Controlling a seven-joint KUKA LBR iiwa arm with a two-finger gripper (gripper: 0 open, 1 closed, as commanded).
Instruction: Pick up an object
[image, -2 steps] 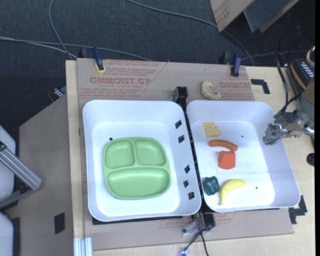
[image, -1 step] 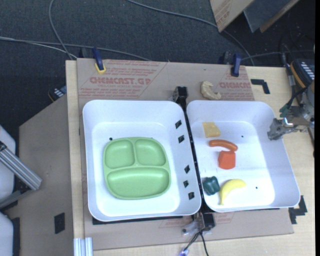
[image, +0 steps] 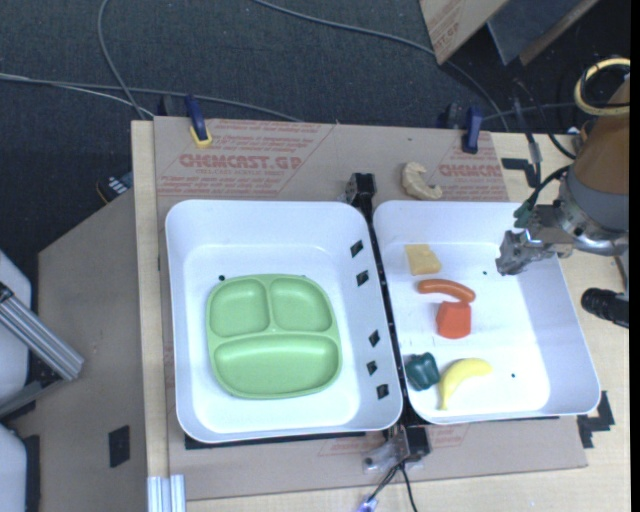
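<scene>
So far nothing looks picked: every candidate object lies on the floor of the right bin (image: 560, 330), and the gripper (image: 512, 255) hangs over that bin's upper right part with nothing visible between its parts. Whether the jaws are spread or pressed together I cannot tell from here; the tool is small and dark against the white.

The objects sit in a loose column left of the gripper. Nearest is the yellow block (image: 424, 260), then the orange-red sausage (image: 446, 289) just below it, the red cup (image: 454, 319) just beside that, and further toward the front edge the banana (image: 463, 376) with a dark green piece (image: 421, 371) touching or almost touching its left end. All of the work seems left: choosing one, descending, closing, lifting.

Around them, the left bin (image: 190, 300) holds a green divided plate (image: 273, 334), well apart from the action. A tan lump (image: 421, 181) lies on the board behind the bins, outside both.

In my judgement the sausage and cup lie close enough that a grab at one could nudge the other, and the banana's green neighbour crowds it likewise. The yellow block looks the freest target.
</scene>
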